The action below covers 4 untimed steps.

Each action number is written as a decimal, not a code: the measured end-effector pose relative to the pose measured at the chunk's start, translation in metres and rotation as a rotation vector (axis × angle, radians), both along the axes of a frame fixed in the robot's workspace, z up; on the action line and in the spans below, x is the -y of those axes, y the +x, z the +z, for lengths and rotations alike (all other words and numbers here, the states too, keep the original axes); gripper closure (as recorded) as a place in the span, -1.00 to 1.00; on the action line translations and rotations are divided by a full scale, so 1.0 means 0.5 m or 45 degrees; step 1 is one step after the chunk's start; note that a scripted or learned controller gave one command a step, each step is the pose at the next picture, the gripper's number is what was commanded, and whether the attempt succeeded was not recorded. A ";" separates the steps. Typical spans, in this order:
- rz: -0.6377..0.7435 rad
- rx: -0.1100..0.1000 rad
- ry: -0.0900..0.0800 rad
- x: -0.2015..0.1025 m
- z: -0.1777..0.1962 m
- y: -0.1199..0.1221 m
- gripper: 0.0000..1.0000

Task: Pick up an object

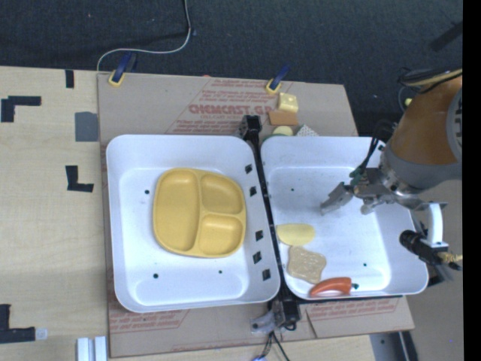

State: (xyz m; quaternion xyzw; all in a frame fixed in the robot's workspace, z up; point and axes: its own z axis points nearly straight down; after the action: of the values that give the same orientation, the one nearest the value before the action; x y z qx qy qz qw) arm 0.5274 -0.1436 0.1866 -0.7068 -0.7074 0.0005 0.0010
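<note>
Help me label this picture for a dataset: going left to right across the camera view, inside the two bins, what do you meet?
Yellow divided plate in the left bin → pale yellow slice → tan bread-like piece → orange-red carrot-like piece → the hand, over the right bin.

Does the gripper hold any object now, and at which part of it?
Nothing is held: the gripper is open above the right bin's bare floor, apart from the objects.
</note>
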 end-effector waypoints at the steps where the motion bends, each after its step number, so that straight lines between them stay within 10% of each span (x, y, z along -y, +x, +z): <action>1: 0.003 0.009 -0.005 -0.056 -0.210 0.085 -1.00; 3: 0.003 0.006 -0.002 -0.078 -0.204 0.285 -1.00; 4: 0.004 0.002 -0.003 -0.079 -0.184 0.282 1.00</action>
State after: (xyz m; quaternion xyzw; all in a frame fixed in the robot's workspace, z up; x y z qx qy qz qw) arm 0.6683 -0.1041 0.0944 -0.7058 -0.7084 0.0010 -0.0003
